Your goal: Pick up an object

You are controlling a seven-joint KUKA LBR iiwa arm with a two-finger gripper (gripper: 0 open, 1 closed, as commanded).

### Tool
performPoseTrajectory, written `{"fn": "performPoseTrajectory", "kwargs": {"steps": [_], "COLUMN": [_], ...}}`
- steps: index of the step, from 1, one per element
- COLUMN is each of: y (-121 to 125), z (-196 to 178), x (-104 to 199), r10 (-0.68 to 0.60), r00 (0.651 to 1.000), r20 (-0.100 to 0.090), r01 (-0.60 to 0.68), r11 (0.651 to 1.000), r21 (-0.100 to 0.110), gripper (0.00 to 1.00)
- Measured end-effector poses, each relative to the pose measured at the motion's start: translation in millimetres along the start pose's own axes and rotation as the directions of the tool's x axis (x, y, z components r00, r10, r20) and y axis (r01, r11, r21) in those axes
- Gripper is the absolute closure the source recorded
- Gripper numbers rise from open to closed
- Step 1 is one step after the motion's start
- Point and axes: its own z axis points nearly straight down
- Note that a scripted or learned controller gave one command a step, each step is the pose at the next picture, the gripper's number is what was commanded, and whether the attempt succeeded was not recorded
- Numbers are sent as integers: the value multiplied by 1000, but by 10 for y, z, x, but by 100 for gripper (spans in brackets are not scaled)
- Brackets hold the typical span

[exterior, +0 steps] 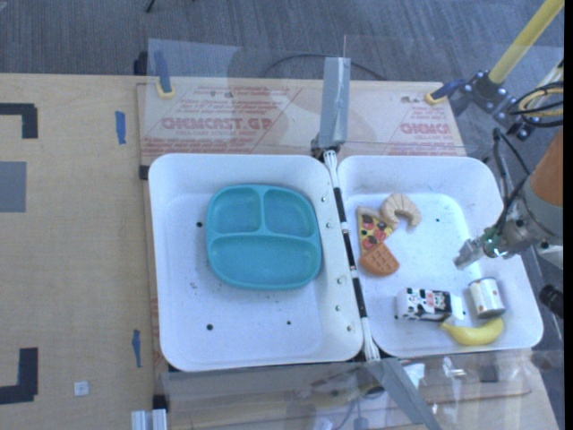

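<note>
Metal can, short and silvery, is lying in the lower right of the right bin and looks the likeliest pick target, being the item nearest the gripper; that is a judgement only, since the task names no particular object. The gripper is hanging just above and left of the can in the frame, near it but not touching as far as the view shows. Nothing is sitting between the fingers, so the pick is not yet made: approach appears partly done, with descent, closure and lift all left. Whether the claw is spread or pressed together cannot be told; the tip is small and blurred here. Other candidates are lying in the same bin: a banana just below the can, a black-and-white carton to its left, a pizza slice and a croissant toward the bin's upper left. The left bin is holding a teal divided plate.
</note>
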Motion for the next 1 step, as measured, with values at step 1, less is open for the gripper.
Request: {"fn": "performPoseTrajectory", "kwargs": {"steps": [1], "y": [-2], "z": [2], "x": [-1], "r10": [0], "r00": [1000], "r20": [0], "r01": [0], "r11": [1000], "r21": [0], "gripper": [0]}}
